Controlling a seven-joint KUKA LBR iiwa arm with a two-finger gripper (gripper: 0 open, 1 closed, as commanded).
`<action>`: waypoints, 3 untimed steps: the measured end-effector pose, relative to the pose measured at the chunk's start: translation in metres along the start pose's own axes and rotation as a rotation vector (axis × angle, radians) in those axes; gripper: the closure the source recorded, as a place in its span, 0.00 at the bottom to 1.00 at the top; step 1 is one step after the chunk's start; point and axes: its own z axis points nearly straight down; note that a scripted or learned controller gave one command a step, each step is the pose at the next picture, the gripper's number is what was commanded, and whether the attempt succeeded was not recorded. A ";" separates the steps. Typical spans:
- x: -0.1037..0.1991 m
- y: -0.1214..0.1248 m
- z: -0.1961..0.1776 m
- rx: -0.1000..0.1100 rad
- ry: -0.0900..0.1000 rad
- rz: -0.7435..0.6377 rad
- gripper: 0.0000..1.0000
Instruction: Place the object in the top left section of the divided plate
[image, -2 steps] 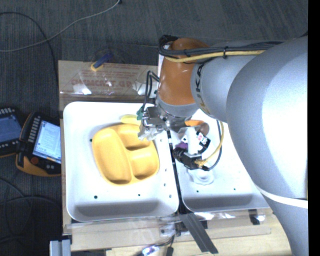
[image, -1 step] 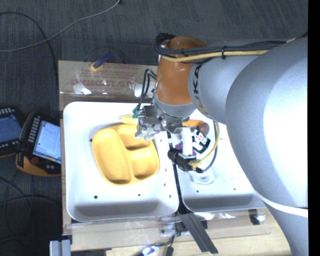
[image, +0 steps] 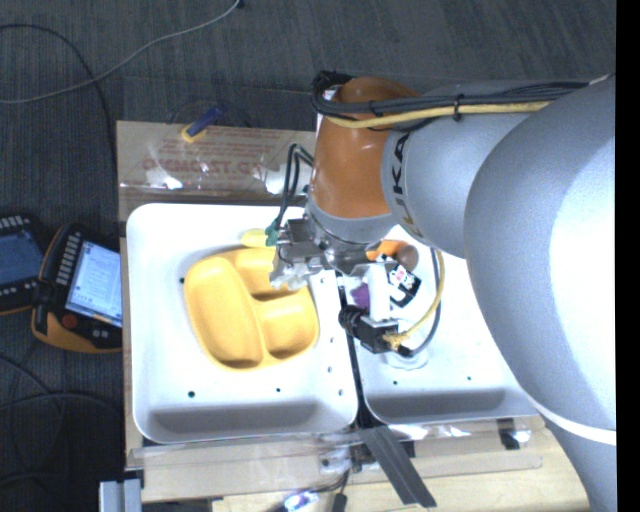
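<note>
A yellow divided plate (image: 240, 308) lies in the left white bin (image: 160, 390), with one large section on its left and smaller sections on its right. My gripper (image: 288, 264) hangs over the plate's upper right part, under the orange wrist band (image: 350, 160). A small yellow-green object (image: 256, 238) shows just beyond the plate's top edge, beside the gripper's left side. I cannot tell whether it touches the gripper.
The right bin (image: 440, 390) holds a purple item (image: 358, 296) and a white, black and red item (image: 398, 276) near the divider between the bins. The grey arm covers most of the right side. A handheld pendant (image: 80, 290) lies left of the bench.
</note>
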 end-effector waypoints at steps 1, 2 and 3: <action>0.000 0.000 0.000 0.000 0.000 0.000 0.00; 0.000 0.000 -0.007 0.004 0.002 0.000 1.00; -0.023 0.016 -0.037 -0.001 -0.005 0.200 1.00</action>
